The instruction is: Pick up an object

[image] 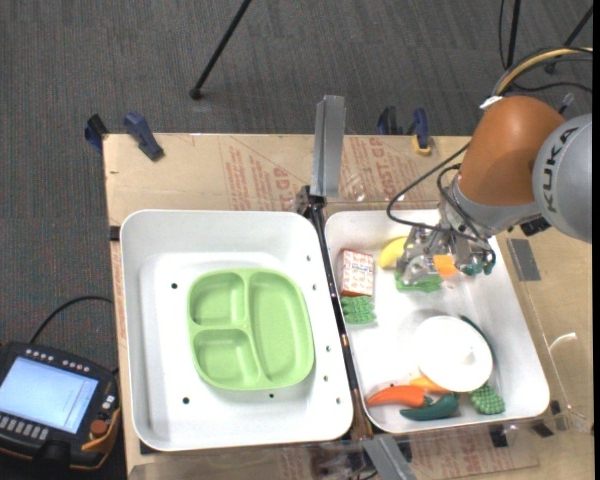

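The gripper [427, 268] hangs low in the right white plastic bin [525, 313], over a small orange piece [444, 264] and a green knobbly piece [421, 283]; whether its fingers are apart, I cannot tell.

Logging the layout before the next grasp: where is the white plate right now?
In the camera view the white plate lies in the right bin, toward its near end, with the orange and dark green toy vegetables just in front of it.
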Motion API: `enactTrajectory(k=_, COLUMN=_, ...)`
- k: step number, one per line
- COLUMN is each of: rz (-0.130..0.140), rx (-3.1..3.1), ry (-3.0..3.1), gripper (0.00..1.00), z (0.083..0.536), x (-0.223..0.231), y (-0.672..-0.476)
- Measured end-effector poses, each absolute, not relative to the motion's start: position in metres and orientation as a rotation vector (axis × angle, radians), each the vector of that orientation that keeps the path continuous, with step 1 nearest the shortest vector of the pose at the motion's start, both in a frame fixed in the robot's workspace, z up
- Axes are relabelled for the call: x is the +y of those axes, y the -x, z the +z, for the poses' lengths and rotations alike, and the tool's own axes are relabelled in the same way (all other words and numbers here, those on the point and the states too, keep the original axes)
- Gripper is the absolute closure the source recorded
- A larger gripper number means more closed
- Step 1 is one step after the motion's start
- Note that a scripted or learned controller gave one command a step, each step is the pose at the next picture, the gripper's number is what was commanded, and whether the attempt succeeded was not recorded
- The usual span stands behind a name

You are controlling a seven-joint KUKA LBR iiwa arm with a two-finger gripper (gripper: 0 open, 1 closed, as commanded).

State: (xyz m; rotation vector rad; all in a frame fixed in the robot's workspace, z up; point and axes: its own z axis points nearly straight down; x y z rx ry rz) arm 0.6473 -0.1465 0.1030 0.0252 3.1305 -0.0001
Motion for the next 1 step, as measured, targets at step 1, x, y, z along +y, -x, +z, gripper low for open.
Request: enactTrajectory(k=1, rz=0.002, rx=3.142, ry=-0.001, gripper=1.0, z=0.087, x=-0.1549, y=-0.5802)
